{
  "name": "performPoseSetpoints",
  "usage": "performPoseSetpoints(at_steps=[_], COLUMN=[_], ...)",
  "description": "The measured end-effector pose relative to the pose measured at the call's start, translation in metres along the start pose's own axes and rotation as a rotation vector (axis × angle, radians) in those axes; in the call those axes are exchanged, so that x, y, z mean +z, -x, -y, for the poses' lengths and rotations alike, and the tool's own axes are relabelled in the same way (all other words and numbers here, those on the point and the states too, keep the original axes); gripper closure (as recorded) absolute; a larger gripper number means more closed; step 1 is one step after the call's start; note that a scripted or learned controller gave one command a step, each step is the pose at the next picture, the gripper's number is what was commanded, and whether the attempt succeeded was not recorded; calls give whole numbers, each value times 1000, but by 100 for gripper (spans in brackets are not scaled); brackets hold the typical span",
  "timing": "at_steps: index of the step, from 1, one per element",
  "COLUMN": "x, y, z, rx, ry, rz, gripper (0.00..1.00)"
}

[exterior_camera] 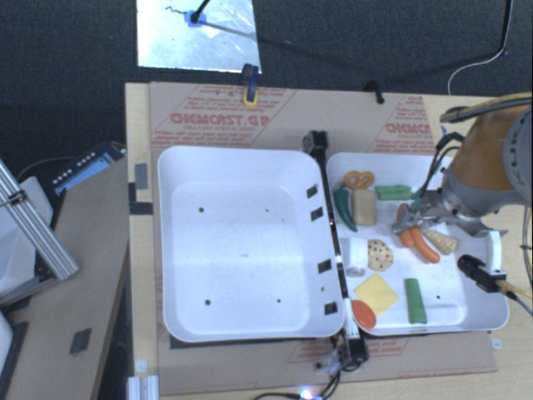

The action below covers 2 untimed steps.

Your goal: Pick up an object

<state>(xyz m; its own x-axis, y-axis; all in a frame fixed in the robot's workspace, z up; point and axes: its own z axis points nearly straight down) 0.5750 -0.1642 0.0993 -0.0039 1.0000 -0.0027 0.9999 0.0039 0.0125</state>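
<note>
The right bin (479,308) holds several toy foods. My gripper (408,220) reaches down from the right into the bin's upper right part, right over two orange sausage-like pieces (420,244) and touching or nearly touching their upper ends. A tan bread piece (442,241) lies just right of them. A green bar (392,192) lies above the gripper. The view does not show anything held.
In the right bin also lie a pretzel (359,178), a green pepper (344,207), a tan block (364,206), a cookie (381,255), a yellow cheese slice (376,292), another green bar (414,300) and a red piece (363,313). The left bin (241,240) stands beside it.
</note>
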Motion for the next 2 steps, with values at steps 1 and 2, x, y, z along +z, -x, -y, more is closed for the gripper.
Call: performPoseSetpoints(at_steps=[1,2], x=[-84,-85], y=[-54,-138], z=[-33,-39], rx=[-4,-9], ry=[-5,-10], rz=[-2,-6], gripper=[100,100])
